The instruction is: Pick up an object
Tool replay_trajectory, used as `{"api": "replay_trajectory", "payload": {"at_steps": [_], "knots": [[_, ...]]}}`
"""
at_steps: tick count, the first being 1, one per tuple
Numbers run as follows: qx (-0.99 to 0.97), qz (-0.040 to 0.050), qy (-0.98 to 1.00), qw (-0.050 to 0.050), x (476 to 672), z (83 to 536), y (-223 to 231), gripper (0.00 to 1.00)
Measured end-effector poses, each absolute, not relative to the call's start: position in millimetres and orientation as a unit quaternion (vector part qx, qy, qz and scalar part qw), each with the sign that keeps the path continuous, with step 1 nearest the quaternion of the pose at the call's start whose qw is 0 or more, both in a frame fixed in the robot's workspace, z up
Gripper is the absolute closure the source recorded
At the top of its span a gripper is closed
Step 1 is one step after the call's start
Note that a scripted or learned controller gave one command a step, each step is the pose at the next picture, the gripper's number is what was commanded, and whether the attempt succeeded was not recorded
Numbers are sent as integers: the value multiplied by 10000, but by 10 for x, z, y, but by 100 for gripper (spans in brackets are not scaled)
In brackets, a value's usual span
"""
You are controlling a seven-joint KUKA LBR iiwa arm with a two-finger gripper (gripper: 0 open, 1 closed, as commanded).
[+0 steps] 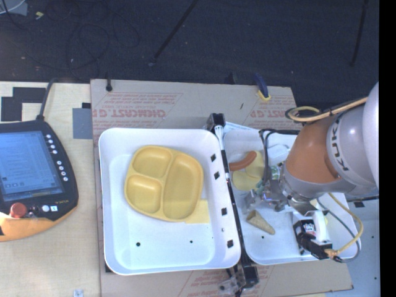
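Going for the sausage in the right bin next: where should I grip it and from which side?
Probably grip the sausage at its middle, coming straight down from above, fingers closing across its narrow width. It lies flat and slanted near the bin's left wall, its lower end close to a yellow piece, so the middle seems to leave most room.

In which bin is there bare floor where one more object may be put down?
The left bin has bare floor in front of the yellow divided plate. The right bin is crowded: the sausage, the cone-shaped piece and the arm sit above it.
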State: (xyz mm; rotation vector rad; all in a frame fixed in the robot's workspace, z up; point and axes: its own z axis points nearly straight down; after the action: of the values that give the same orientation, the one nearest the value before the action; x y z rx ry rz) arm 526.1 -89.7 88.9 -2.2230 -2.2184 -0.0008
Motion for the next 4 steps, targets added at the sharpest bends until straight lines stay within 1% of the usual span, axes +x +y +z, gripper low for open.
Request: {"api": "replay_trajectory", "payload": {"at_steps": [1,2,3,4], "knots": [[-7079,-22,-7063,31,5287,1003,-886,100],[-7088,-18,-7054,35,5283,995,-888,0],[-7085,-16,-7057,-9,4760,893,-970,0],[-7079,-12,-7063,-2,4767,892,-969,0]]}}
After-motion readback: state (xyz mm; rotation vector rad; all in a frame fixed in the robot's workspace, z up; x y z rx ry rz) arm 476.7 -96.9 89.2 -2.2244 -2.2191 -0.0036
